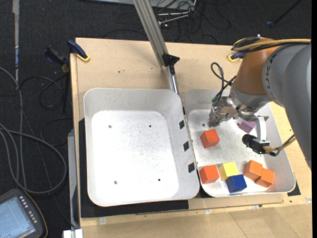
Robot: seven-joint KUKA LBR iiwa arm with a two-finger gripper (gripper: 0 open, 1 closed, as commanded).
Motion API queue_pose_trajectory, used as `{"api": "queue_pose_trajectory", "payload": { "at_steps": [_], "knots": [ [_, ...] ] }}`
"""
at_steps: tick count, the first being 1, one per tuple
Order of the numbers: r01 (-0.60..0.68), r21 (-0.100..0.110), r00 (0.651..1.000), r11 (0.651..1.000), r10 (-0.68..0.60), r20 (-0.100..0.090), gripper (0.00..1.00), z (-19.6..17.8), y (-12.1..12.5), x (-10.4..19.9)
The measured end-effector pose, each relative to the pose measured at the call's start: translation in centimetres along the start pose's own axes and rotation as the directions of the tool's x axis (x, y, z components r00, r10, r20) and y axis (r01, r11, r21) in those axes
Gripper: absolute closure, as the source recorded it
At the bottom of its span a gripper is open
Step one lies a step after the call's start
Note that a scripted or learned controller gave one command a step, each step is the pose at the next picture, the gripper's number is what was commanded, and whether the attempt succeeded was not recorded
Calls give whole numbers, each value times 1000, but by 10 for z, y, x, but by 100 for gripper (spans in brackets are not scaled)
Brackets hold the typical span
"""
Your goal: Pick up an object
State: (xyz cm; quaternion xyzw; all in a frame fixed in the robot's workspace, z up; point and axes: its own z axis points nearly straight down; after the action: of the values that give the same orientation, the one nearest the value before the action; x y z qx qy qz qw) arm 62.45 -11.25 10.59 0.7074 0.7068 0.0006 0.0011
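Observation:
My gripper (pixel 216 119) hangs over the back of the right bin (pixel 198 114), just above and slightly right of an orange block (pixel 210 138). Nothing shows between its fingers. A purple piece (pixel 246 125) lies just right of the gripper, partly hidden by the wrist. Along the bin's front sit another orange block (pixel 209 173), a yellow block (pixel 229 169), a blue block (pixel 236 183) and two orange blocks (pixel 260 173) at the right corner.
The left bin (pixel 99 108) lies beside the right one, sharing a middle rim. A metal pole (pixel 153 29) slants in from the top to the bins' back edge. Cables hang off the wrist over the right bin.

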Motion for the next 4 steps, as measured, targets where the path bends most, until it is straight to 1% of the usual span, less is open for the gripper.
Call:
{"api": "queue_pose_trajectory", "payload": {
  "at_steps": [1, 2, 3, 4],
  "knots": [
    [4, -5, 1000, 1000, -4, 1, 100, -61, 0, 7],
    [3, -4, 1000, 1000, -3, 1, 100, -116, -9, 6],
    [3, -5, 1000, 1000, -3, 1, 100, -160, -7, 6],
    [8, 3, 1000, 1000, -8, -2, 100, -157, -13, 51]
  ]
}}
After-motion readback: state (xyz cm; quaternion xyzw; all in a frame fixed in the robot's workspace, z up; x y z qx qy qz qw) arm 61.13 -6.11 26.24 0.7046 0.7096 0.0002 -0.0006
